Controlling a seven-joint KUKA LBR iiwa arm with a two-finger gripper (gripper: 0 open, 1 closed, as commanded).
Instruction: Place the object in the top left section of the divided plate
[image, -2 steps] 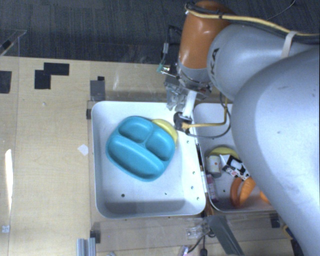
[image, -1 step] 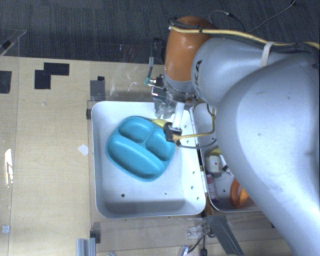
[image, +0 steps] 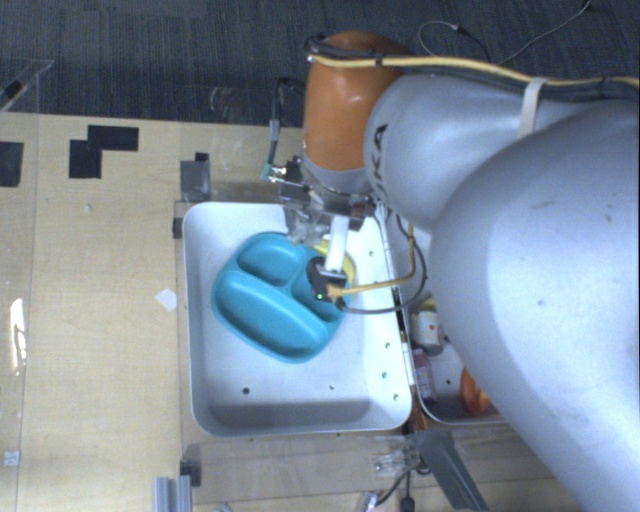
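Robotics lab: industrial arm (image: 520, 260) over wooden bench (image: 100, 380), shallow white bin (image: 260, 400), black marker patches (image: 103, 148).
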